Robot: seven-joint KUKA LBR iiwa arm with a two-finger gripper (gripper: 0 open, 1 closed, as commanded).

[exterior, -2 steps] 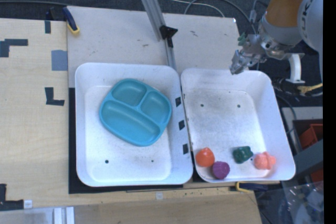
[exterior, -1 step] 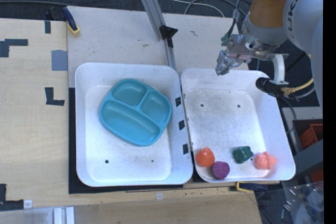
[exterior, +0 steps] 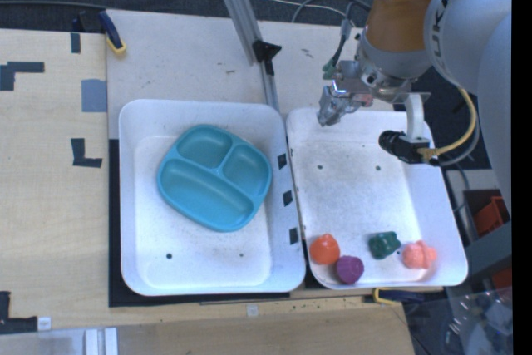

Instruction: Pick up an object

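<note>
1. The claw is seen above the far end of the right bin, close to the bin's far rim and well apart from every small object there. Nothing is seen between its tips.
2. Whether the claw is spread or drawn together cannot be told; it is too small and dark against the rim.
3. The candidates for picking lie in a row along the near end of the right bin: an orange piece, a purple piece, a dark green piece and a pink-orange piece. The orange and purple pieces are just beside each other.
4. A blue divided plate lies in the left bin, tilted askew to the bin's sides.
5. The step in hand is judged to be the approach; no grasp has been made.
6. The next move is judged to call for travel along the right bin toward its near end, a choice of one piece, and a descent centred over it. The green piece, standing somewhat freer, may be easier.
</note>
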